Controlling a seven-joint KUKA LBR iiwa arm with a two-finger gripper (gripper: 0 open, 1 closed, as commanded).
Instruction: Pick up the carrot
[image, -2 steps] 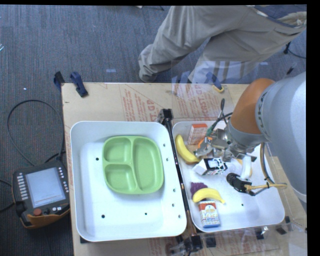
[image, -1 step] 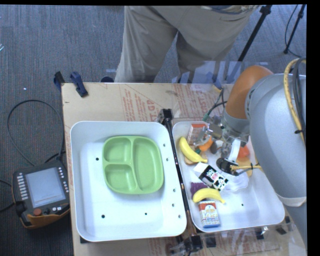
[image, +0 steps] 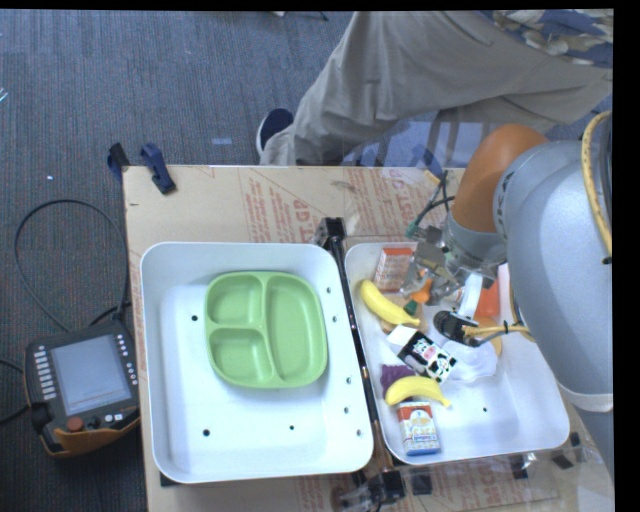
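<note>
Carrot (image: 426, 291): small orange piece in the right bin (image: 545, 415), near that bin's far edge, directly under the pincer (image: 432, 272). All places below are given from the carrot.

Pincer: on the grey arm (image: 545, 215) with its orange band, lowered over the carrot; whether it is wide, narrow or closed on anything cannot be told.

Orange carton (image: 394, 266): just beside, to the left.
Yellow banana (image: 384, 304): near, below left.
Black-and-white patterned box (image: 424, 352): below.
Second banana (image: 414, 390): further below, past the patterned box.
Purple item (image: 388, 376): further below, beside the second banana.
Red-and-white packet (image: 421, 427): furthest below, at the near edge of the bin.
Left bin (image: 175, 400): well apart to the left, holding a green divided plate (image: 266, 329).
Table (image: 215, 200): carries both bins.
</note>
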